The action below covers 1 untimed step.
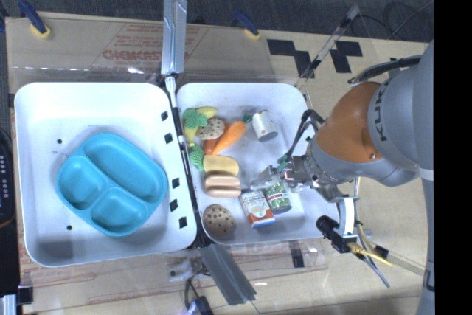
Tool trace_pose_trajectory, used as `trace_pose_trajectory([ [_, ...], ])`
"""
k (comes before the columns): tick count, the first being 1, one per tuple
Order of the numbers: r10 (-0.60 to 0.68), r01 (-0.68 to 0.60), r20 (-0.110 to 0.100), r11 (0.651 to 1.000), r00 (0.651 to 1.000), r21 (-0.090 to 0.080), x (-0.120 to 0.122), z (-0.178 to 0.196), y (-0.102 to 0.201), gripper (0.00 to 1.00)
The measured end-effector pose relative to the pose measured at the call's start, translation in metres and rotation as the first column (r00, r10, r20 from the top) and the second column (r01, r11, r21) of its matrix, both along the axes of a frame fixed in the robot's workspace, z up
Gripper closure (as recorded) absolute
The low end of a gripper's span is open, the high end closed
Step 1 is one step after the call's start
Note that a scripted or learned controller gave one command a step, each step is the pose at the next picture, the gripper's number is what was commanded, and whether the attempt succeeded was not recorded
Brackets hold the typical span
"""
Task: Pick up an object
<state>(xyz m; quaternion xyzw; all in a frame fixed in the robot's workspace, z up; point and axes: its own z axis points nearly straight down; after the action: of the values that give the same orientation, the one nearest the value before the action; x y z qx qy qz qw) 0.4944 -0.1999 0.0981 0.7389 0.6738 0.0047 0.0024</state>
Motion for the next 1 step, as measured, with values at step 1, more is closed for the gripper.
trace_pose_trajectory([
  [1, 0.003, -0.003, -0.008, 1.0, 1.0, 0.0, -0.0019, 0.0063, -0.0005, 1.0],
])
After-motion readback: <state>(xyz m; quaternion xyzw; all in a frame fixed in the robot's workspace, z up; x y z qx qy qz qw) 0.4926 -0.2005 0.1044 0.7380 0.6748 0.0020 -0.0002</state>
